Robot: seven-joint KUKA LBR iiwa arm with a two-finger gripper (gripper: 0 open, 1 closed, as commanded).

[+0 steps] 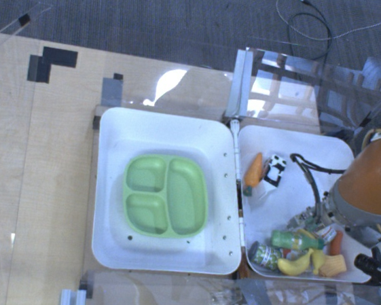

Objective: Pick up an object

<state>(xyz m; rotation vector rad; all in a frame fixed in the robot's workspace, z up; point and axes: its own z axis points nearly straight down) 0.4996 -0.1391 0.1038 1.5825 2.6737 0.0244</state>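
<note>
The arm's jaws [312, 220] hang low in the right bin [294, 143], just above the green bottle [288, 239] beside the banana [296, 265], their state untellable; next, seemingly, descend and close.

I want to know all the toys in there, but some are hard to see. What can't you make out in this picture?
- Gripper: the arm's orange band covers most of it in the camera view, so open or shut is unclear.
- Bag: too small and crinkly to tell what it holds.
- Orange piece beside the banana: partly hidden behind other toys.
- Black-and-white toy: too small to identify.
</note>
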